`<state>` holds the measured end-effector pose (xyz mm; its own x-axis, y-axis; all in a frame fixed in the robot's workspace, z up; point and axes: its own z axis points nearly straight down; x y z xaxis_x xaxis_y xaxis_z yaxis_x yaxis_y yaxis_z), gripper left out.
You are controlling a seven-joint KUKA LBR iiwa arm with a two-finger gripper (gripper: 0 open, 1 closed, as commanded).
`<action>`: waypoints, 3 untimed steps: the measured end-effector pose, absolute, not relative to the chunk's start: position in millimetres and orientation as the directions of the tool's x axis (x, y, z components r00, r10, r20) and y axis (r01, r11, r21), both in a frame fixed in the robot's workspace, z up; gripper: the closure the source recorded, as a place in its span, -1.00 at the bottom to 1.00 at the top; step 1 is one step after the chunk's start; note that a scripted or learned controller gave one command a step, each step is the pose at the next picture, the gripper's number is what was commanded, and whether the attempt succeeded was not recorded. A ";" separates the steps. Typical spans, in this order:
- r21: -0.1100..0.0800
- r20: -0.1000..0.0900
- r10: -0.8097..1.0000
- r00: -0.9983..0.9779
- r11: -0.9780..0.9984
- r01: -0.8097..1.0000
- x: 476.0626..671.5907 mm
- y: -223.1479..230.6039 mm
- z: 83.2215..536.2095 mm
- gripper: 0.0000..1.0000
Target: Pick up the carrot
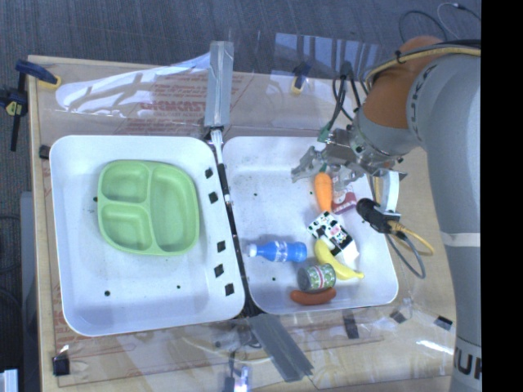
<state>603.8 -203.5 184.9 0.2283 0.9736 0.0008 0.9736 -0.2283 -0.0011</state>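
Carrot is what I am after, and it lies in the right bin, near the far right part, with its upper end tucked under the gripper so I cannot see its top. My arm hides the bin's right rim, and its lower part is cut off by the frame. The gripper hangs directly over the carrot's upper end; I can make out metal fingers spread to either side, but I cannot tell how wide they stand or whether they touch the carrot.

The bench carries both bins under clear plastic sheeting. The left bin holds a green divided plate. Closer to me in the right bin sit a blue bottle lying on its side, a black-and-white carton, a banana just beside it, a small can, and a sausage at the near wall. Dark carpet surrounds the bench.
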 end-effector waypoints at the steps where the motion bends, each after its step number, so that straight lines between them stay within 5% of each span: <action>1: -0.008 0.000 0.885 0.465 -0.465 0.885 587.9 -170.4 122.2 -1.00; 2: -0.012 0.000 0.887 0.461 -0.461 0.887 587.9 -169.6 131.7 1.00; 3: -0.005 -0.002 0.583 0.813 -0.813 0.583 547.6 -196.1 215.7 1.00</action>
